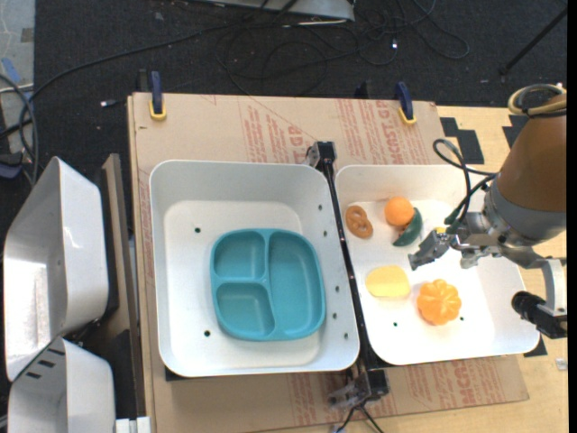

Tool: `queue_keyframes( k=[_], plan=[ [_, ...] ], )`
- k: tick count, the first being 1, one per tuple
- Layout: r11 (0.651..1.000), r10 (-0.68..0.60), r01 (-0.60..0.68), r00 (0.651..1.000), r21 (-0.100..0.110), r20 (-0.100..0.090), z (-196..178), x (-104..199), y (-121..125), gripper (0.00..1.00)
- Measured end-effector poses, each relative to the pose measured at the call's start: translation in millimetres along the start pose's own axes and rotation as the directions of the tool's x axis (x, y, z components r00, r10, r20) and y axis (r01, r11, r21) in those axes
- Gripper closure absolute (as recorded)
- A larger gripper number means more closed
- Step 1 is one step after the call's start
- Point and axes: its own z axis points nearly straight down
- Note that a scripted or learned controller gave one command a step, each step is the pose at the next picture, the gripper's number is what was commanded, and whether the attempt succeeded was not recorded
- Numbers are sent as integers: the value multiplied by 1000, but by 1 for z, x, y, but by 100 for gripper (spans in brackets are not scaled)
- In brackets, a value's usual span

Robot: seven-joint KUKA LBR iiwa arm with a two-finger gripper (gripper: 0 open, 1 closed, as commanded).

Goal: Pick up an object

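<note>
From the right the arm reaches into the right bin (pixel 505 336), its gripper (pixel 431 250), spread open and holding nothing, poised just above the yellow block (pixel 388 281), with the orange pumpkin (pixel 438 301) right of that.

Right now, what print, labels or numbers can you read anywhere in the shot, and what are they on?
Red print on the cardboard sheet under the bins, upside down and reversed: too blurred to read.
More red print along the cardboard's front edge, below the bins: also unreadable.
Nothing readable elsewhere.
</note>
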Motion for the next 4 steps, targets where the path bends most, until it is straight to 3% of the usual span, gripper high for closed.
queue_keyframes(
  k=[2,3,4],
  plan=[
    [1000,2,-2,1000,1,-2,103,12,-15,0],
    [1000,3,-3,1000,4,-1,126,13,-16,0],
    [1000,5,-5,1000,1,-1,115,13,-16,100]
  ],
)
